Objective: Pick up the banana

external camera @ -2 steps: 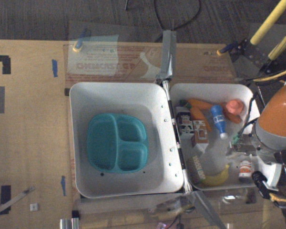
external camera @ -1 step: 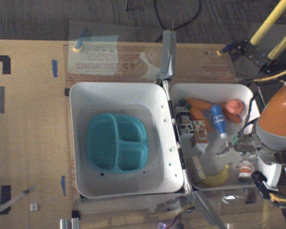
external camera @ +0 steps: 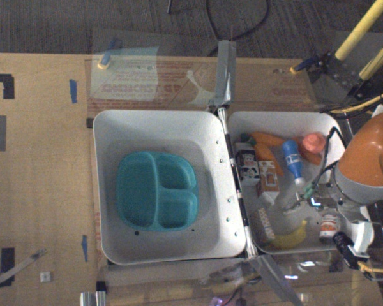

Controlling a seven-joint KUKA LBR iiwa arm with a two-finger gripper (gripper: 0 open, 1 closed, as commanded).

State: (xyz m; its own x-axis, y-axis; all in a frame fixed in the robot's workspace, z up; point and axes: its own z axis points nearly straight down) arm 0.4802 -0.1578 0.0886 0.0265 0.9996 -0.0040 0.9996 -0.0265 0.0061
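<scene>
The yellow banana (external camera: pixel 291 236) lies curved near the front edge of the right bin (external camera: pixel 277 121). My gripper (external camera: pixel 287 201) reaches in from the right over that bin, a little behind the banana in the view and beside the blue bottle (external camera: pixel 292 161). Its grey body blurs into the bin floor. The arm's orange band (external camera: pixel 367 158) sits at the bin's right rim. Nothing is visibly held.
The right bin also holds an orange carrot-like piece (external camera: pixel 268 140), a pink cup (external camera: pixel 313 143), small printed boxes (external camera: pixel 267 176) and a small red-and-white container (external camera: pixel 329 227). The left bin (external camera: pixel 115 132) holds a teal divided plate (external camera: pixel 157 190). A taped divider (external camera: pixel 225 75) runs between the bins.
</scene>
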